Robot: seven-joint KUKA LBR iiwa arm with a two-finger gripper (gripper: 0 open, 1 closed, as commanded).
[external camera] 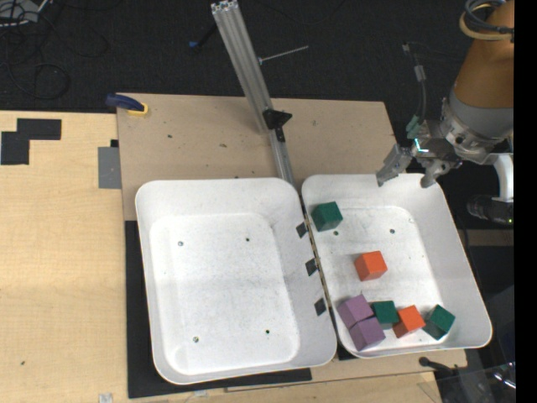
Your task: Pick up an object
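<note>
**Camera view: the arm hangs over the right bin's far rim, nothing picked yet**

Camera view, looking down at a slant, shows the bench [210,141] carrying two shallow white bins. The left bin [168,225] sits beside the right bin [457,250], where all the blocks lie. The grey and orange arm [485,74] reaches in from the right, and its gripper [413,168] hovers at the right bin's far rim, fingers spread apart with nothing between them.

To my eye the orange block [370,265] is the sensible target: it lies alone mid-bin, well apart from the gripper, toward the near side. The green block [326,216] is nearer the gripper but lies just beside the dividing wall, which could crowd one finger. The cluster at the near rim, with two purple blocks [361,321] touching, looks awkward. A good pick would mean centring over the lone block, squaring the fingers to its faces, then descending straight.
</note>
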